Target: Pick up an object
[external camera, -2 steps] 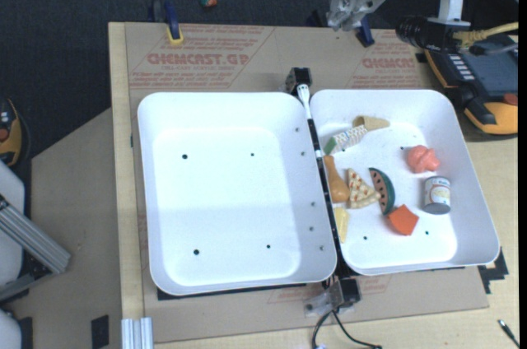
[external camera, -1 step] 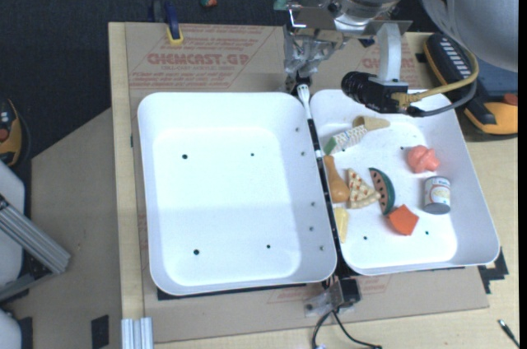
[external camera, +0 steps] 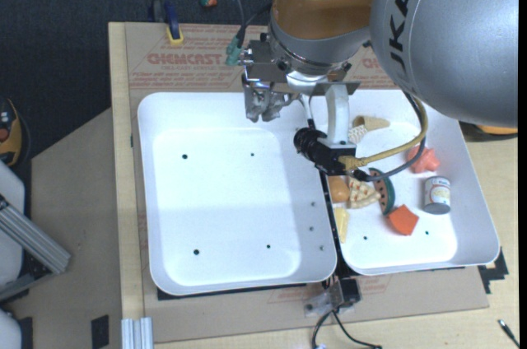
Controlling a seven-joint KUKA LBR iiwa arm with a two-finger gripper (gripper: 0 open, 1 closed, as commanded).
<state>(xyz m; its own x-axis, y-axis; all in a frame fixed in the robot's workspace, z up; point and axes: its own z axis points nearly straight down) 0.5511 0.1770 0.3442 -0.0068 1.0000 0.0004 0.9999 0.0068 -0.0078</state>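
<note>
Cardboard covers the surface beneath two shallow white bins. Nearest the camera, the left bin offers bare floor. The right bin holds the candidates: an orange wedge, a small can, a pink piece and a cream cone-shaped piece, clustered near the divider. Farther back, the hand hangs over the left bin's rear edge, carrying nothing; its spread cannot be judged.

Arm cut off at top, hiding right bin partly.
</note>
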